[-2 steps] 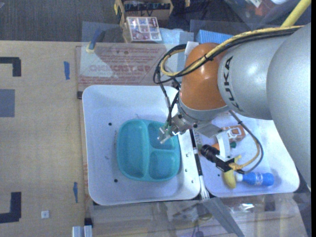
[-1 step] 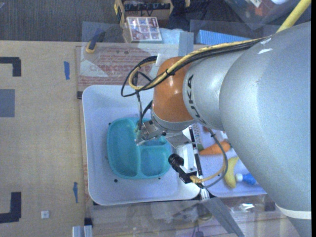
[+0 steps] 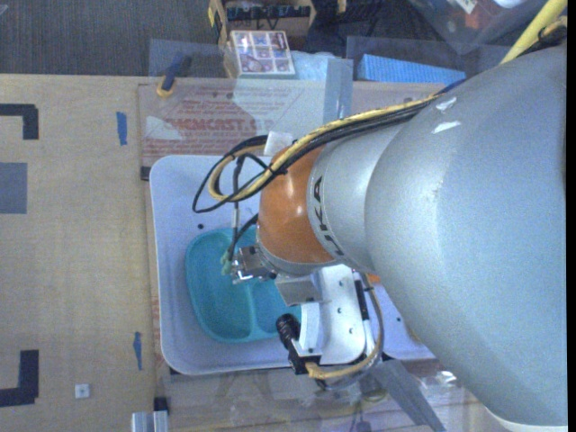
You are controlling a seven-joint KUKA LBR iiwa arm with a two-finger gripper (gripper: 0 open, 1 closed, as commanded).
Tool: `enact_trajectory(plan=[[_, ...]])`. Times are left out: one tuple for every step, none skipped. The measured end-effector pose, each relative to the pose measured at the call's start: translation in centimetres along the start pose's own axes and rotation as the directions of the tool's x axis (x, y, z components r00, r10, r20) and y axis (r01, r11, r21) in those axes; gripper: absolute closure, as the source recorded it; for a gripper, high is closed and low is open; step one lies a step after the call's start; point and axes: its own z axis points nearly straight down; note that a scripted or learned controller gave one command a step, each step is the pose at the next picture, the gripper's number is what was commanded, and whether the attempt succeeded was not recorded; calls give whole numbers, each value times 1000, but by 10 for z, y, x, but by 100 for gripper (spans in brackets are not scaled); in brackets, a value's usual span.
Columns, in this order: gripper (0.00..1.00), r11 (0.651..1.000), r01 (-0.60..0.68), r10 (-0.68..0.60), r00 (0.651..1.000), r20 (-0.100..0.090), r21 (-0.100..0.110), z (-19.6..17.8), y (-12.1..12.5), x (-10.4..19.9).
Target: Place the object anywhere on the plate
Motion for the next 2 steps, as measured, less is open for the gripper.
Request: enact_trajectory(plan=[[100,974,-216,215,977,15,75,-4,111,-4],[100,994,-69,69,998,2,90,-41,20,13]])
